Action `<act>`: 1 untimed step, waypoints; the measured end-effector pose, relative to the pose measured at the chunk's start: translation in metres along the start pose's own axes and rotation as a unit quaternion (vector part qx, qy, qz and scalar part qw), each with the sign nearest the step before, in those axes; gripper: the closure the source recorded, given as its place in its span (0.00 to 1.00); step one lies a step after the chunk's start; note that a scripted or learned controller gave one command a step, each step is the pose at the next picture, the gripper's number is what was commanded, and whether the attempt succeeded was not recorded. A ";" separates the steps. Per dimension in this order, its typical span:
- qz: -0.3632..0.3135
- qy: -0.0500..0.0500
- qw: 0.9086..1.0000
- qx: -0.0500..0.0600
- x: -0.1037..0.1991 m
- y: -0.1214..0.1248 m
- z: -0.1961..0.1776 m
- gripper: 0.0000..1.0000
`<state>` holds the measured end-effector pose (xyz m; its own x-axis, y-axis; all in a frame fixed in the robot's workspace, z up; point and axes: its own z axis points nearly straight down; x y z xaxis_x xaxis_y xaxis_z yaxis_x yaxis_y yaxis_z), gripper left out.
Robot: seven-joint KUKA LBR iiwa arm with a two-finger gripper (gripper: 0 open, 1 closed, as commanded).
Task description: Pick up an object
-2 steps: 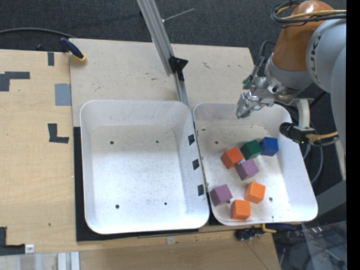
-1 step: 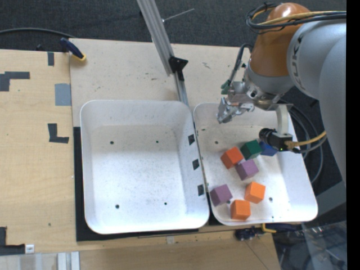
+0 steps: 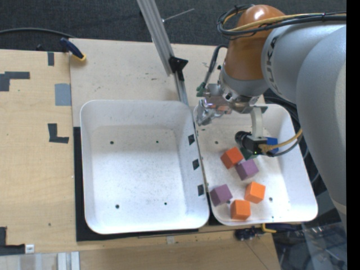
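Camera view shows you the hand (image 3: 207,112) at the shallow white right bin's (image 3: 284,173) far left corner, and you cannot tell its width. The small orange cube (image 3: 230,157) mid-bin looks light and rigid, so pinch opposite flat faces.

I watch through one camera fixed above the counter (image 3: 112,66), looking down at a slant. It takes in the left bin (image 3: 135,167) and the right bin (image 3: 292,204) whole. The arm (image 3: 304,55) looms near on my right.

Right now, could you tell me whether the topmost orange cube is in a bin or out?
In: the orange cube lies on the floor of the right bin, beside a purple cube.
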<state>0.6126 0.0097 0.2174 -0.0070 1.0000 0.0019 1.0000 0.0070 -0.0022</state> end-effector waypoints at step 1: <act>0.000 0.000 1.000 0.000 0.043 -0.009 -0.004 1.00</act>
<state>0.6030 0.0523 0.2216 -0.0064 1.0000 0.0017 1.0000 0.0064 -0.0021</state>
